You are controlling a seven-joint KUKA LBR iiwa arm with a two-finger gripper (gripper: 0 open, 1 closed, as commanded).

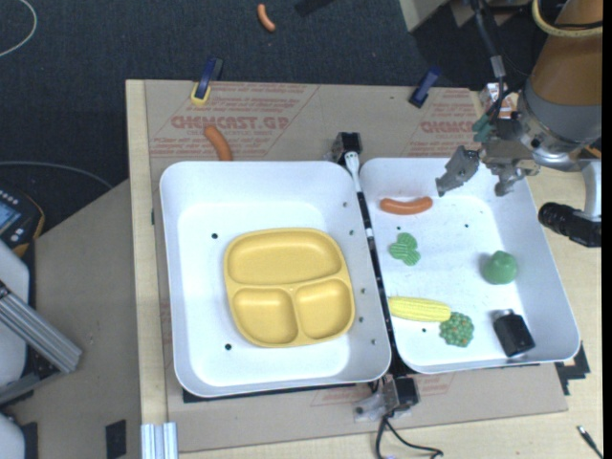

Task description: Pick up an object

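We are looking down on two shallow white bins side by side on a cardboard-covered bench, and the arm (564, 75) comes in from the upper right, its orange band high near the corner. The gripper (483, 173) hangs over the far edge of the right bin (535, 247), and we see its two fingers spread wide apart, one reaching left toward the bin's middle and one on the right, with nothing between them. Just below and left of that left finger lies a toy sausage (406, 204), orange-red, close to the gripper but apart from it. Moving down the right bin, we find a green broccoli piece (404, 249) near the left wall, then a yellow corn cob (419, 308) lying crosswise, and touching its right end a bunch of green grapes (457, 330). Over to the right sits a rounded green piece (499, 268), maybe a pepper or an apple, we cannot tell which, and near the front right corner a small black block (513, 333). The left bin (191, 256) holds a yellow divided plate (287, 285), three compartments, lying flat in the middle. Outside the bins, a second sausage (219, 142) rests on the cardboard behind the left bin, and a third one (266, 16) lies far back on the dark floor. Two blue clamps (205, 81) grip the board's far edge.
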